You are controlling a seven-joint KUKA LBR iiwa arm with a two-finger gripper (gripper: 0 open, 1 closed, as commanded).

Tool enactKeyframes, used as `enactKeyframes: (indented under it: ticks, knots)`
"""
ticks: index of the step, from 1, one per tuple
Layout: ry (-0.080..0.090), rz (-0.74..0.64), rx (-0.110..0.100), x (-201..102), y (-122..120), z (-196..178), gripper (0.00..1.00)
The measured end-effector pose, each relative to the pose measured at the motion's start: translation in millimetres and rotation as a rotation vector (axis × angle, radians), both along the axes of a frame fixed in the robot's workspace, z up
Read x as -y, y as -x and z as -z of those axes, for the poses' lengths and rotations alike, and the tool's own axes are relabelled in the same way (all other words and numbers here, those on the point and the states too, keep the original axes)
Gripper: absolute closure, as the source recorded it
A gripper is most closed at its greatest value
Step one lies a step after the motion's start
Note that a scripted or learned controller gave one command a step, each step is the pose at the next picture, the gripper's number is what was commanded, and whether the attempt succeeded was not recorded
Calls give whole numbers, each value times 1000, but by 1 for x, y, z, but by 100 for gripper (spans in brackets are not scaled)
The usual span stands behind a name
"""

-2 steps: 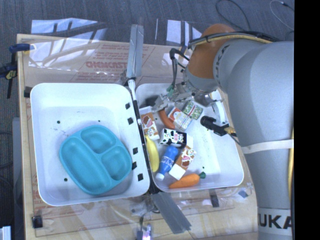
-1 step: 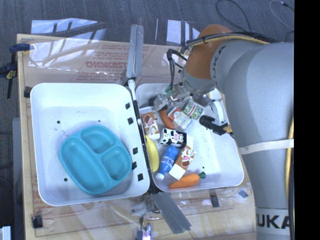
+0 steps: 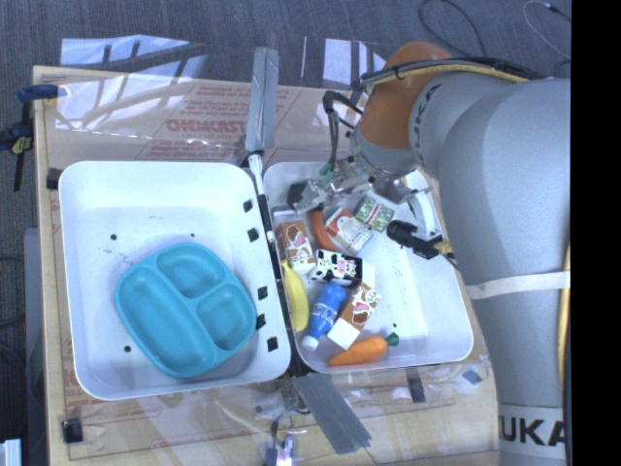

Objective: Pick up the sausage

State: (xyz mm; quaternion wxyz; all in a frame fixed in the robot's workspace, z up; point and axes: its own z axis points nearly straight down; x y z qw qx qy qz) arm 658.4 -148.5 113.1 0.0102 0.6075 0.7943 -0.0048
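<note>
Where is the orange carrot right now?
The carrot lies in the right bin, at its near edge in the camera view, just below a blue bottle and a small white block.

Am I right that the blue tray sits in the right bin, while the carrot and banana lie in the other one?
Not quite: the camera view shows the blue tray in the left bin. The carrot and banana do lie in the other one, the right bin.

Blue divided plate (image 3: 186, 306) in the bin (image 3: 87, 192) well away from the tool, banana (image 3: 296, 299), blue bottle (image 3: 327, 309) and carrot (image 3: 359, 351) lay below it.
</note>
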Motion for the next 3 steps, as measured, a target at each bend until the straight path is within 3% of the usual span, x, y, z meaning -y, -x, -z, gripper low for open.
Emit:
enactKeyframes:
  ticks: [1, 2, 3]
  knots:
    - [-20, 63, -11, -76, 1, -135, 100]
    - [-19, 45, -13, 64, 2, -81, 100]
    - [-20, 43, -12, 63, 2, -81, 0]
